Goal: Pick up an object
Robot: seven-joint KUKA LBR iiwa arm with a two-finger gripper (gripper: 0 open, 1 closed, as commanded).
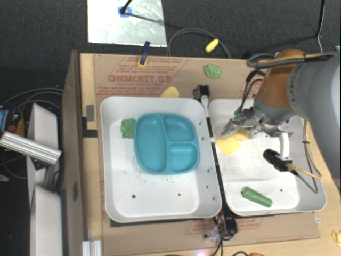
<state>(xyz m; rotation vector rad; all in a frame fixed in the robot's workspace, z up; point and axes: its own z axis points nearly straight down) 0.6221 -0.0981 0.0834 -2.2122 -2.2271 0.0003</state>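
As the arm (314, 84) reaches in from right, wrist low in right bin (306, 188), jaws spread over yellow piece (229, 146)

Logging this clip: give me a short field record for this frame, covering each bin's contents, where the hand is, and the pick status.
left bin: blue divided plate; small green piece at the plate's left edge
right bin: yellow flat piece; green cylinder near the front wall
hand: low in the right bin, at the yellow flat piece's far edge
pick status: nothing visibly lifted; yellow flat piece and green cylinder lie on the bin floor
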